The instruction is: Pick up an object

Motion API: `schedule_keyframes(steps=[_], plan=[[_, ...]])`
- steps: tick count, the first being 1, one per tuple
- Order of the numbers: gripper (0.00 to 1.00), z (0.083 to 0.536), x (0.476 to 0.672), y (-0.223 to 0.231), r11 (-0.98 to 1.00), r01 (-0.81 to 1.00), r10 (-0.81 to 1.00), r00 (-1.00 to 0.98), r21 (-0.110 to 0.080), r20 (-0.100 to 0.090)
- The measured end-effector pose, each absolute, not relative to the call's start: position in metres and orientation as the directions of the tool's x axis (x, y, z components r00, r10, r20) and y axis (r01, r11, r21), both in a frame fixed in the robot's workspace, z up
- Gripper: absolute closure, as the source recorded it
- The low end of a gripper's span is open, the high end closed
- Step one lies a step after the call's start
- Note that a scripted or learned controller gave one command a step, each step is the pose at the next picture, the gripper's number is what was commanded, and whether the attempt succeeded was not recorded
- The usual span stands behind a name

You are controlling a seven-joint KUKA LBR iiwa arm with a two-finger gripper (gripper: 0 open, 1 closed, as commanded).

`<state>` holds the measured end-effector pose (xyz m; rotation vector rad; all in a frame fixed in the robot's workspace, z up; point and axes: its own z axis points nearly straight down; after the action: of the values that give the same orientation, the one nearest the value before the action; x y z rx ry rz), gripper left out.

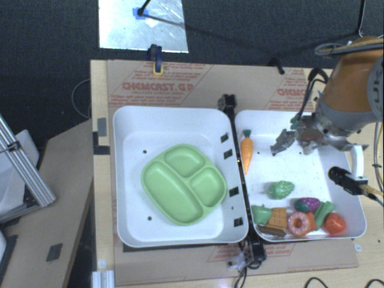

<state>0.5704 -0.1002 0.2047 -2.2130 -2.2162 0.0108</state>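
Note:
My gripper (295,143) hangs over the upper middle of the right bin (264,120), its two grey fingers spread open with nothing between them. An orange toy carrot (246,150) lies to its left by the bin's left wall. Below it sits a green broccoli piece (280,189). Along the bin's front edge lie a pink doughnut (298,223), a waffle piece (277,219), a green pepper piece (260,212), purple grapes (307,204), a green pod (324,211) and a red tomato (335,222).
The left bin (129,125) holds a green divided plate (183,183). A black divider with clips (235,161) runs between the bins. The arm's orange band (357,86) and a black-and-white fitting (348,179) overhang the right bin's right side.

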Motion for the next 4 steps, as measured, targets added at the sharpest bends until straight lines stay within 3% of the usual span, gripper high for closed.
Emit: schedule_keyframes(steps=[1,4], plan=[[0.0,0.211,0.573,-0.1,0.004,1.0,1.0,-0.004,0.001,0.001],[0.0,0.083,0.579,-0.103,0.001,1.0,1.0,-0.001,-0.002,0.001]])
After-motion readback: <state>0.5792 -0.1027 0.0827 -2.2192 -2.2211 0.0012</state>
